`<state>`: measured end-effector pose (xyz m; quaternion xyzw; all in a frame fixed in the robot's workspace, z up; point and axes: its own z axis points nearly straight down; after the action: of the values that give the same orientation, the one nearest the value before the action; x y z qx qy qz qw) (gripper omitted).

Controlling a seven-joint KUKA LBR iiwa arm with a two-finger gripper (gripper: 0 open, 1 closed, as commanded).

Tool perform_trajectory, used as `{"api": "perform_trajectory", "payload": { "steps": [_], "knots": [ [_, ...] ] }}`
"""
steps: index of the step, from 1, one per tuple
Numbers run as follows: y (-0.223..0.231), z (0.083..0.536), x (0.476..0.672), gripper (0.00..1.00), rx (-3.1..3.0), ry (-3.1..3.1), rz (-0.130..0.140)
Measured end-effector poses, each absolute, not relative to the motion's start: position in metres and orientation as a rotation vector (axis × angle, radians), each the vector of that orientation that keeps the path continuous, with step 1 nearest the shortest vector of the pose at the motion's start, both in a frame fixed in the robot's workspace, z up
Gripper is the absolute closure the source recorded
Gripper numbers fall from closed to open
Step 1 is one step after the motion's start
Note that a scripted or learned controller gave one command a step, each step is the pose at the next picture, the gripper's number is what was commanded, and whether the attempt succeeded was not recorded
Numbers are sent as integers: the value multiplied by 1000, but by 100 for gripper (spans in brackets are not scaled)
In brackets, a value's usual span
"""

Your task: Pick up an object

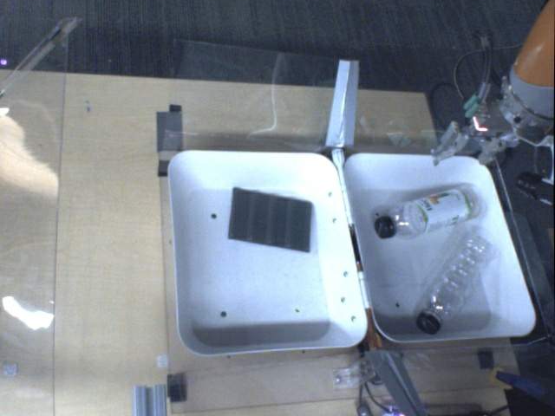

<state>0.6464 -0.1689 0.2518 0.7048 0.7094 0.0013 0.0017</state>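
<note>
Right bin point(512, 306) holds two bottles point(429, 212) below the pincer point(468, 141).

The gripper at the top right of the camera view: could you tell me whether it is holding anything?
Nothing is held: the gripper hangs above the right bin's far rim, apart from both bottles.

Floor: dark grey ribbed carpet point(217, 7) along the top.
Bench: pale wooden benchtop point(95, 232) (bright glare patches at left).
Screen: clear plastic panel point(260, 94), nearly invisible, behind the bins.
</note>
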Motion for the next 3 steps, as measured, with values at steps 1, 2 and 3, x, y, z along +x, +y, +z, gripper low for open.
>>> {"api": "perform_trajectory", "payload": {
  "steps": [1,2,3],
  "knots": [
    [-160,173,644,0,2323,2111,2],
    [-116,88,618,0,2334,2093,12],
    [-161,89,596,0,2210,2221,9]
  ]
}}
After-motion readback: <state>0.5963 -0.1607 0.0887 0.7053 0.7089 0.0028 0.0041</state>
